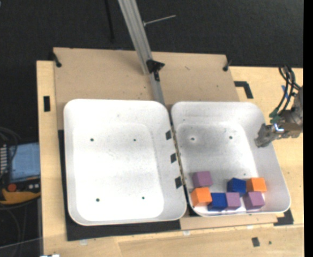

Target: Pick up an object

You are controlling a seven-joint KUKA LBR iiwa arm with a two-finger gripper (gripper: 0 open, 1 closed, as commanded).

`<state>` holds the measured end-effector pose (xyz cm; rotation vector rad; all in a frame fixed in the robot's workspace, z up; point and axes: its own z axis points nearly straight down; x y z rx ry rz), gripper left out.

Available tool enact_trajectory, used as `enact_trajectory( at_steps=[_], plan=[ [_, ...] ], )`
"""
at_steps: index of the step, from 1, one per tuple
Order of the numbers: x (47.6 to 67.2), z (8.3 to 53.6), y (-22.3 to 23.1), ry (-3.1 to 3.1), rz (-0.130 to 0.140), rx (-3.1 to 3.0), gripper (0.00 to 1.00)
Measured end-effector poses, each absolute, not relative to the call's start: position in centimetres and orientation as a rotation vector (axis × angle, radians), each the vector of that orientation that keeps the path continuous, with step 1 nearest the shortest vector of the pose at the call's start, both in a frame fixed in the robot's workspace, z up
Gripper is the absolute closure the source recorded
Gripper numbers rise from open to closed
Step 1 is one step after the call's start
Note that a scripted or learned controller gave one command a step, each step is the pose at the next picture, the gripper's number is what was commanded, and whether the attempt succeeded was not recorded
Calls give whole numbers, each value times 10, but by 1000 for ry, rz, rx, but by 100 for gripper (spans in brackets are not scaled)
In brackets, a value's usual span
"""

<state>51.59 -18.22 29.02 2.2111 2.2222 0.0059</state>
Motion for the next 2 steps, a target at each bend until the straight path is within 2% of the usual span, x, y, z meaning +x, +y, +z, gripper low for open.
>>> enact_trajectory(
  at_steps=[1,2],
  plan=[
    [537,273,-133,2228,-1,2216,100],
    [562,276,-83,2228,3,2212,100]
  ],
)
